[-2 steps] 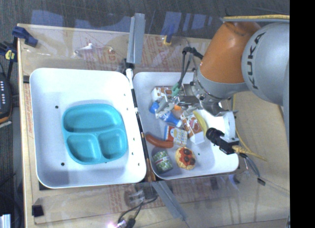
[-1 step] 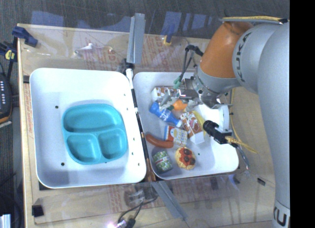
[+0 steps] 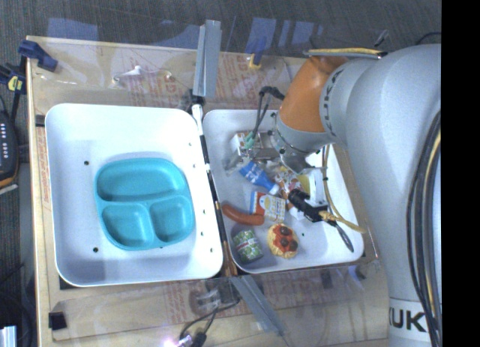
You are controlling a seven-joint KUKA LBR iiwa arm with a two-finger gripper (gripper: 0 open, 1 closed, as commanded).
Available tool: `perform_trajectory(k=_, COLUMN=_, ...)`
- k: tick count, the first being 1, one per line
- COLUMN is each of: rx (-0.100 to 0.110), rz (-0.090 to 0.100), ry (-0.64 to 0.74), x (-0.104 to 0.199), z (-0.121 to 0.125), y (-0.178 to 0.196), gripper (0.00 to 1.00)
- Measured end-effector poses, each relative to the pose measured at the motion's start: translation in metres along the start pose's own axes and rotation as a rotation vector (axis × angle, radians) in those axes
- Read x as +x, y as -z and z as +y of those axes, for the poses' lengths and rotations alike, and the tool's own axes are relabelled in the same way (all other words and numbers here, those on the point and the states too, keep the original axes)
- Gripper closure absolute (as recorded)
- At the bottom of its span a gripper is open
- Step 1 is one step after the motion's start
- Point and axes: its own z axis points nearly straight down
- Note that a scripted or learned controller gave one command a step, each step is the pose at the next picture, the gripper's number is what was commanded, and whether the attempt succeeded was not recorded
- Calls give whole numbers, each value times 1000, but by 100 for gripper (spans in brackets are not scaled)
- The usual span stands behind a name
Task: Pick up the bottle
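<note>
the gripper (image 3: pixel 259 157) is down in the right bin (image 3: pixel 217 124) on the reach-and-grasp step, whether its jaws are open or closed i cannot tell, and the bottle (image 3: pixel 256 176) lies just below them, so next it needs to centre over it and close.

A small bottle (image 3: pixel 272 204) with an orange-red body and a pale printed label is seen lying on its side in the right bin (image 3: pixel 217 132), among other items, just beside a red sausage-shaped piece.
</note>
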Motion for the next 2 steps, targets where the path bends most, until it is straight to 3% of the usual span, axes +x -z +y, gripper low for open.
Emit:
perform_trajectory(k=1, rx=3, rz=-1, ry=5, x=0, z=0, y=9, gripper=100)
perform_trajectory(k=2, rx=-1, rz=1, ry=118, x=61, z=23, y=108, gripper=100)
